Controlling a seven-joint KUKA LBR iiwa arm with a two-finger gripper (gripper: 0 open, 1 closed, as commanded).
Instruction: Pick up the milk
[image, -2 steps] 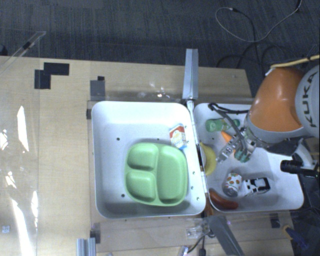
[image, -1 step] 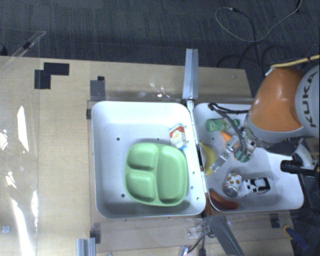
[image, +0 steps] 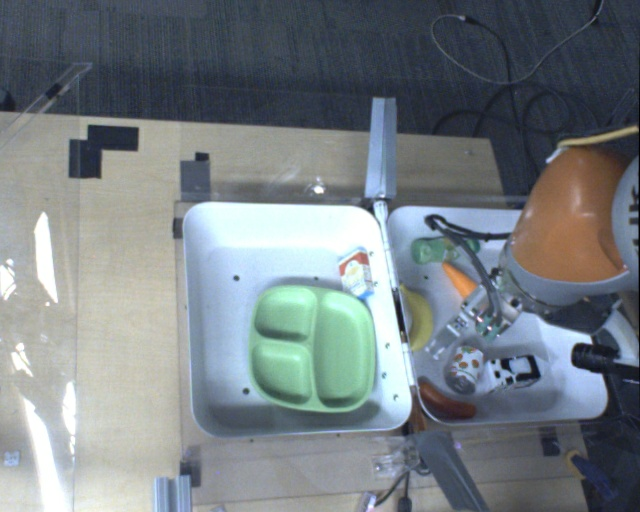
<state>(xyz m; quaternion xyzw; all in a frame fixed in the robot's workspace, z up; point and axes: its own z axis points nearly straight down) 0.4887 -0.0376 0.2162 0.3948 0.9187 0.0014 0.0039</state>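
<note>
The milk (image: 356, 273) is a small carton lying in the left bin (image: 215, 300), near its upper right corner, its long axis running from upper left to lower right, just beside the green tray (image: 313, 346) with 3 compartments. My claw (image: 470, 325) hangs over the right bin (image: 560, 395), amid a banana (image: 421, 318), a carrot (image: 459, 279), a green item (image: 431, 250), a can (image: 462, 373) and a red-brown piece (image: 446, 400). Whether my claw is open or closed I cannot tell; my orange band hides much.
</note>
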